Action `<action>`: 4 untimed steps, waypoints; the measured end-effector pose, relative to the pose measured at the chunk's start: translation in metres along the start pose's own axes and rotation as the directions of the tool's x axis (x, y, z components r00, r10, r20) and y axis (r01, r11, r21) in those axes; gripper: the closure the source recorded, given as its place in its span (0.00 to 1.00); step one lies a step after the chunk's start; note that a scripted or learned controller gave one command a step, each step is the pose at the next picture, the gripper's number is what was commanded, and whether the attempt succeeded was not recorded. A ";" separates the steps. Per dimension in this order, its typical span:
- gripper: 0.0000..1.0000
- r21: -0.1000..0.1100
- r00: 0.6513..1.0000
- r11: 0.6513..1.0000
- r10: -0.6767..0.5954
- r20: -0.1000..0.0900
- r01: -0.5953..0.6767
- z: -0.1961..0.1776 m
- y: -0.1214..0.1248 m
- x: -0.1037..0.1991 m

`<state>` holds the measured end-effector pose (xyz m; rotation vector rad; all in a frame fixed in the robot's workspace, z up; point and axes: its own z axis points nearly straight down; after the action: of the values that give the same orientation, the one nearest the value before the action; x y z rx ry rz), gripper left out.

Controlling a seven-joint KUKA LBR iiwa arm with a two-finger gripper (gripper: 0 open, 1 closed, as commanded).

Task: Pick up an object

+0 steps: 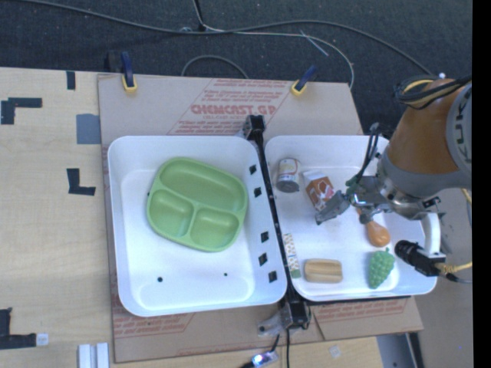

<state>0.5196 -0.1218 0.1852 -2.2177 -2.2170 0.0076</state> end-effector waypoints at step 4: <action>1.00 -0.010 1.000 1.000 -0.002 0.000 0.002 0.043 0.003 0.014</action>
<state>0.5228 -0.1079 0.1424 -2.2198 -2.2246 -0.0031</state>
